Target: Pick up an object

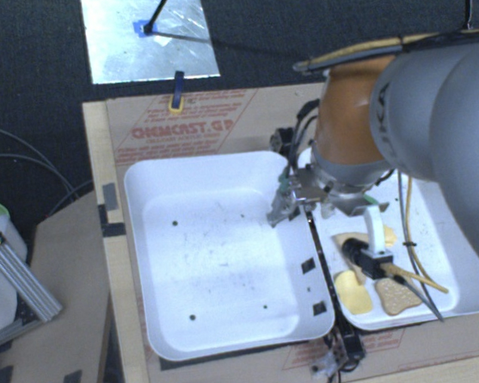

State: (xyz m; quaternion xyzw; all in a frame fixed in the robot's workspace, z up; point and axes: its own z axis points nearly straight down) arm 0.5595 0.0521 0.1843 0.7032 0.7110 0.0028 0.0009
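My gripper (283, 205) hangs over the ridge where the two bins meet, at the right rim of the left bin (154, 240). The grey wrist and orange band hide most of the right bin (473, 292). In its near part lie several small things: a pale yellow lump (352, 292), a tan biscuit-like piece (397, 298), a yellow flat piece (348, 242) and a thin wooden-handled tool (419, 280). These lie below and to the right of the gripper. I see nothing held in it.
Both bins rest on a cardboard sheet (188, 123). A shiny metal plate (151, 32) lies beyond the bench. An aluminium frame (11, 275) stands at the left. Black clips (313, 285) sit along the divide between the bins.
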